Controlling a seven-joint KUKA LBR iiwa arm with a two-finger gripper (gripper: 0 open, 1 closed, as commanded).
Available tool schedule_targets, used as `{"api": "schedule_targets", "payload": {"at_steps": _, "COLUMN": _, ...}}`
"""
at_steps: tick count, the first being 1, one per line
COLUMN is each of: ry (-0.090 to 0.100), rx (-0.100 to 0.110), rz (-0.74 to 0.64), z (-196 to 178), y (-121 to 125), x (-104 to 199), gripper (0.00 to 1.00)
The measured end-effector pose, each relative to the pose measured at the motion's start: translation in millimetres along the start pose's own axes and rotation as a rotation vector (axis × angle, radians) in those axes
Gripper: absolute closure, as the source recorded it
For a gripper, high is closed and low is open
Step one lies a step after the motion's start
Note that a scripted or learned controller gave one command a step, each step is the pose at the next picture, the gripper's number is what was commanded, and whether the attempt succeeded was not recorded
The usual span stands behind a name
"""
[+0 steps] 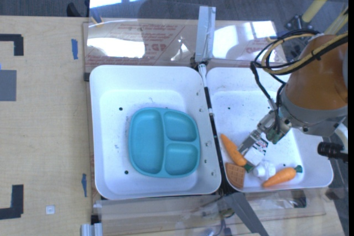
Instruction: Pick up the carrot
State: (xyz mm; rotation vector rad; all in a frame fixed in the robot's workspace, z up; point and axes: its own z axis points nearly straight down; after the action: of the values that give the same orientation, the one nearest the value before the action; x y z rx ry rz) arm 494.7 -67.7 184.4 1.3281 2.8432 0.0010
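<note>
The gripper (247, 146) hangs low in the right bin (232, 88), just right of a carrot (233, 150) lying by the left wall, likely to grab it, though nobody can tell if the claw is apart or together.

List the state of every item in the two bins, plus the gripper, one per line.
Teal three-compartment plastic plate: lying flat in the left white bin, nothing on it.
Orange carrot with green stem: lying in the right white bin near the front wall, not gripped.
Second orange carrot: lying at a slant beside the divider.
Tan waffle-textured piece: lying in the front corner.
Gripper: low over the right bin, holding nothing.
</note>
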Motion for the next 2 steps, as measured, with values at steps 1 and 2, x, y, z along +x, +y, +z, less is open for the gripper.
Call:
{"api": "schedule_targets", "payload": {"at_steps": 1, "ry": 0.004, "rx": 0.001, "rz": -0.169, "z": -0.3, "y": 28.0, "x": 39.4, "gripper": 0.00}}
{"api": "schedule_targets", "payload": {"at_steps": 2, "ry": -0.003, "rx": -0.007, "rz": -0.156, "z": -77.8, "y": 42.8, "x": 71.0, "gripper": 0.00}}
